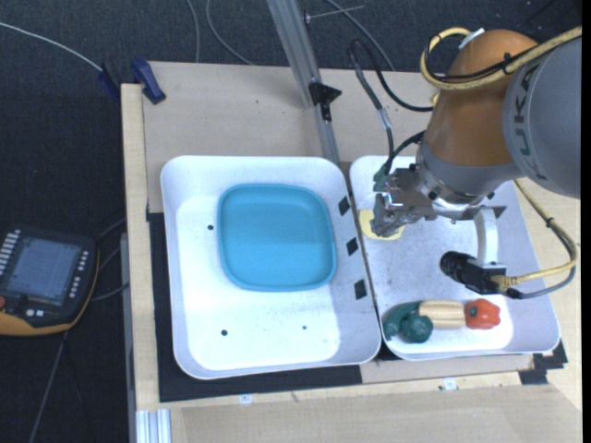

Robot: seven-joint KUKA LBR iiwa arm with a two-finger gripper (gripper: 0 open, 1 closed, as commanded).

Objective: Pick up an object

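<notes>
My gripper [388, 218] is low over the left side of the right bin [406, 275], right above a pale yellow round thing [377, 228] that peeks out beneath it. Whether that thing sits between the fingers is hidden. Along the bin's front edge lie a dark green lump [408, 325], a tan wooden cylinder [443, 314] and a red tomato-like piece [481, 315] in a row. In the left bin [185, 247] rests a square blue plate [276, 236].
A slanted metal post [300, 44] rises behind the bins. Black cables loop across the bench top at the back. A handheld pendant [42, 275] lies off the bench to the left. Bare bin floor shows between the gripper and the front objects.
</notes>
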